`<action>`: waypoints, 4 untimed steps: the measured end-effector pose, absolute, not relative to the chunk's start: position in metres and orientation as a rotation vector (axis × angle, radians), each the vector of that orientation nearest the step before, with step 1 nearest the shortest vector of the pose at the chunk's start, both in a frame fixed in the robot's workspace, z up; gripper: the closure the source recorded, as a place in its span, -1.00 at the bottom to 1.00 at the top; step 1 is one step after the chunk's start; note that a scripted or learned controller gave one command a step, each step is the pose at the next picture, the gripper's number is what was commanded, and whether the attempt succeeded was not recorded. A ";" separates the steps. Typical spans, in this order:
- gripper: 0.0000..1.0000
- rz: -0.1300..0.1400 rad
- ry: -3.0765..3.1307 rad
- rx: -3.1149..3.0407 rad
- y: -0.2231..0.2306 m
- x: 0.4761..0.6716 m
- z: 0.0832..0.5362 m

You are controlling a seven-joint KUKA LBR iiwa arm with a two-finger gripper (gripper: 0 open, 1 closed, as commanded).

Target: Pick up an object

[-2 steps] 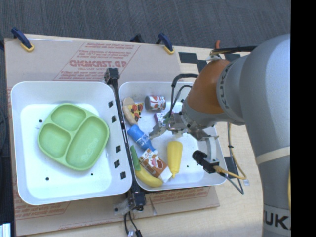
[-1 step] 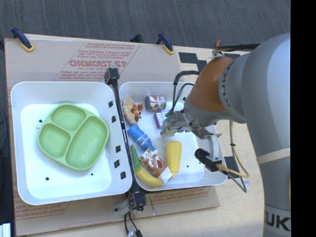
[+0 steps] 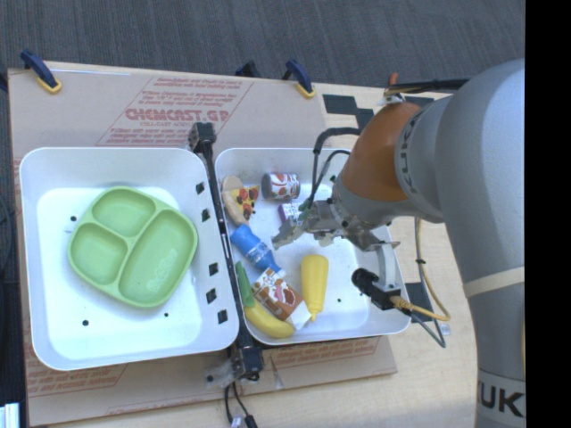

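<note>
Over the right bin point(image 3: 393, 321) I have the gripper point(image 3: 293, 230) hanging low among the clutter, the arm point(image 3: 419, 163) reaching in from three o'clock with its orange band point(image 3: 379, 154) just above the wrist. From this slant I cannot tell whether the jaws are spread or closed, and I see nothing between them, so I would not call anything held. The task leaves the choice of object open, and all the candidates lie in this bin: a small red-and-white can point(image 3: 280, 185) at about twelve o'clock from the tool, a blue bottle point(image 3: 253, 247) at about eight o'clock just beside it, a yellow bottle point(image 3: 314, 283) at five o'clock, and a banana point(image 3: 268, 321) with a printed snack packet point(image 3: 278, 294) lying on it toward six o'clock near the front wall. A flat food-like piece point(image 3: 239, 200) sits at ten o'clock against the divider. My guess is the tool is low here because the blue bottle and the can are the nearest graspable things. The left bin point(image 3: 36, 239) carries a green divided plate point(image 3: 134, 246), well apart from the work (likely the drop side). On the cardboard point(image 3: 107, 105) at the far edge I read "CHEMCAST GP" in red; the finer print is too small, as are the can's label and the packet's.
</note>
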State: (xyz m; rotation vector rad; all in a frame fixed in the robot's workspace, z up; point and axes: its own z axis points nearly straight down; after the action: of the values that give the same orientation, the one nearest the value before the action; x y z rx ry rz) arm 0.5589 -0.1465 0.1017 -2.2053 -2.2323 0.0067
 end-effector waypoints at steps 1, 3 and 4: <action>1.00 0.009 -2.237 -2.200 -0.146 0.560 0.112; -1.00 0.001 -2.226 -2.215 -0.179 0.506 0.192; -1.00 0.004 -2.228 -2.212 -0.204 0.530 0.091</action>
State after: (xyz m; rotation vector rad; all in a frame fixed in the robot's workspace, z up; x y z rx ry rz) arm 0.5298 -0.2042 0.0914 -2.2120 -2.2275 0.0036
